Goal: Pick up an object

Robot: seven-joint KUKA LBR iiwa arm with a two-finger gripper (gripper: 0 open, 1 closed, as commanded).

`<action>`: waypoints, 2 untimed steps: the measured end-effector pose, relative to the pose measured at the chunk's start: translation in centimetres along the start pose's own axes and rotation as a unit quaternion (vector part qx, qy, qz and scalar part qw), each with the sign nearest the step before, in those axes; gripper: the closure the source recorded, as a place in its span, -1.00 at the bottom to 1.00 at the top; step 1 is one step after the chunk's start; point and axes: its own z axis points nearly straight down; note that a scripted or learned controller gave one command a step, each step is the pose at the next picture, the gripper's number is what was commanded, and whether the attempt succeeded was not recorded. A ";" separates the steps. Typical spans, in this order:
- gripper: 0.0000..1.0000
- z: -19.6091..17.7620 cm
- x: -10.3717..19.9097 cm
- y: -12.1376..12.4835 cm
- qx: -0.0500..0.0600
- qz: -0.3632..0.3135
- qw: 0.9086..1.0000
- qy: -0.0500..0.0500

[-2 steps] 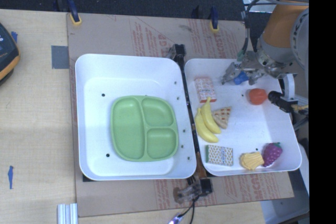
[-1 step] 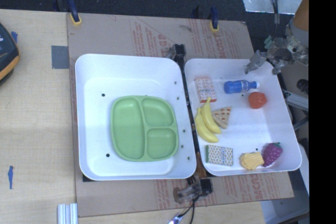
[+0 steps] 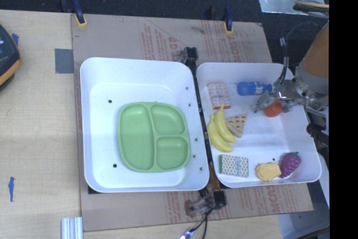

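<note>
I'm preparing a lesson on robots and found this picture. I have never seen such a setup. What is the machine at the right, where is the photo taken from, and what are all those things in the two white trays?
The photo comes from one fixed camera above a bench, looking down at a slant. The machine is a robot arm, grey with an orange band, reaching in from the right. At its end is a gripper, its tool for grasping.

Two shallow white bins sit side by side. The left bin holds a green divided plate. The right bin holds toy food: bananas, a blue bottle, a wrapped snack, a wedge-shaped slice, a patterned packet, yellow corn, purple grapes and a red piece.

The gripper is low over the red piece, but the picture cannot settle whether anything is held.
</note>
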 end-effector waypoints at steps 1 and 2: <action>-1.00 2.1 3.9 5.6 -0.001 0.000 1.000 0.000; -1.00 -7.2 -0.1 6.5 -0.003 0.001 1.000 -0.001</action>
